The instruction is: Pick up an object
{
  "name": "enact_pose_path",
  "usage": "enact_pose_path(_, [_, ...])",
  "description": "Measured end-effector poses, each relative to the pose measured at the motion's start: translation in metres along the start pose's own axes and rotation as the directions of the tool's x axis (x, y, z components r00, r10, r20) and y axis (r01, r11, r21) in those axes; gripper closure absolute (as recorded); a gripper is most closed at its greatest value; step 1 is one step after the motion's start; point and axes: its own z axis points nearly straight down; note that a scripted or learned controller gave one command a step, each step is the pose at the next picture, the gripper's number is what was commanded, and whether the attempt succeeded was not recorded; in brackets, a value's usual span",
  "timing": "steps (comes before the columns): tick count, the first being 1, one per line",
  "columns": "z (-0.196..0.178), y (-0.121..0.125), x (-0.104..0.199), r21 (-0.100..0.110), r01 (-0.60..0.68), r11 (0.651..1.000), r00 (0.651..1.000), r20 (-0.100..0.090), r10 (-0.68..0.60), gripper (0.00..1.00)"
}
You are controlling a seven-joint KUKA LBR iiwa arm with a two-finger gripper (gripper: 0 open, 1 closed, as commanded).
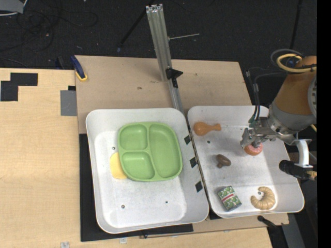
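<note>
We're looking down on two white bins, and the action is all on the right. The gripper (253,141) is low over the right bin (238,182), right on top of a small red-and-pink object (253,149) near the bin's far right corner. From this slant we can't tell whether the fingers are spread or closed on it; the object peeks out just beneath the tips, touching or nearly so, and it looks to be sitting on the bin floor rather than lifted. So we'd judge the pick as under way but unfinished: the approach is made, the grasp is unconfirmed, and the lift is all to come. Elsewhere in that bin we've got an orange drumstick-shaped toy (206,128) at the far left, a small brown lump (223,161) in the middle, a green patterned packet (228,198) near the front, and a tan croissant (264,198) at the near right, all well apart from the gripper. Over in the left bin (145,211) a green divided plate (150,151) lies flat with a yellow piece (116,167) poking out from under its left edge. What's left, as we read it: secure the red-and-pink piece and raise it clear. With a small rounded thing like that, a slip out of the tips seems the likeliest way to miss.
</note>
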Motion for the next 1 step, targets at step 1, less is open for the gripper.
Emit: enact_pose_path(1, [-0.0598,0.0039,-0.0093,-0.003,0.003,1.000,1.000,0.002,-0.003,1.00])
